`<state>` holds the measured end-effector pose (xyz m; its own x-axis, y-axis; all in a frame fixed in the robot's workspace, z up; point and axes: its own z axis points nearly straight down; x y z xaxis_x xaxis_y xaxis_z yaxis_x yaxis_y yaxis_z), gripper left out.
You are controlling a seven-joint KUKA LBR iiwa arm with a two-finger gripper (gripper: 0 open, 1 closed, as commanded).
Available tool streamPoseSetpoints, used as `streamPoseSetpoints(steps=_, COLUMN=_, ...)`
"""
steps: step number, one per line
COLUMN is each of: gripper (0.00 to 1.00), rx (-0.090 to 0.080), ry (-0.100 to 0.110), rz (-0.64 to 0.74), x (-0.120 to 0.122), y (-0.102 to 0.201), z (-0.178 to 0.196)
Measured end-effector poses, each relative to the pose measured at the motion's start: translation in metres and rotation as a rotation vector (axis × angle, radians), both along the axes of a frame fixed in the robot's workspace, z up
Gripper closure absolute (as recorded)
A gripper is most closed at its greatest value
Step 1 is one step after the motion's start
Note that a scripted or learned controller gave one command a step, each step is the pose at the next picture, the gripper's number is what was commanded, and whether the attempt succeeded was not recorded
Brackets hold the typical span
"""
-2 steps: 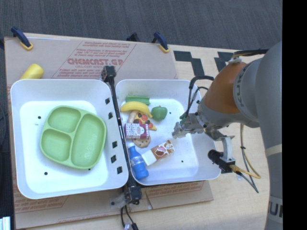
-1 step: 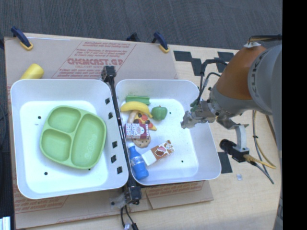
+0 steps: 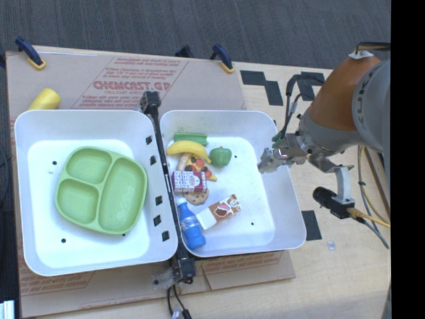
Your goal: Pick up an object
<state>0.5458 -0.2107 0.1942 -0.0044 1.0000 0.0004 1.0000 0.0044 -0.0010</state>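
The right bin holds a heap of small items along its left side. Among them are a banana, a green pepper, a red snack packet, a blue bottle and a brown-and-white carton. My gripper hangs over the right part of this bin, close to its right wall. It is about a hand's width right of the green pepper and touches none of the items. Nothing shows between its fingers.
The left bin carries a green divided plate. A black clip strip runs between the bins. A yellow object lies on the cardboard behind the left bin. Cables and a black fitting sit right of the right bin.
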Motion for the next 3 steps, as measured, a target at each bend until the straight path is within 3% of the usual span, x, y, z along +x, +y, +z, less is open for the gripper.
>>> streamPoseSetpoints(steps=1, gripper=1.0, rx=0.001, ry=0.001, rz=0.0, x=-0.045, y=0.0, z=0.026)
streamPoseSetpoints(steps=2, gripper=1.0, rx=-0.001, ry=-0.001, rz=0.001, x=0.01, y=0.01, z=0.08)
streamPoseSetpoints(steps=3, gripper=1.0, rx=0.0, ry=0.002, rz=0.002, x=0.067, y=0.026, z=0.013)
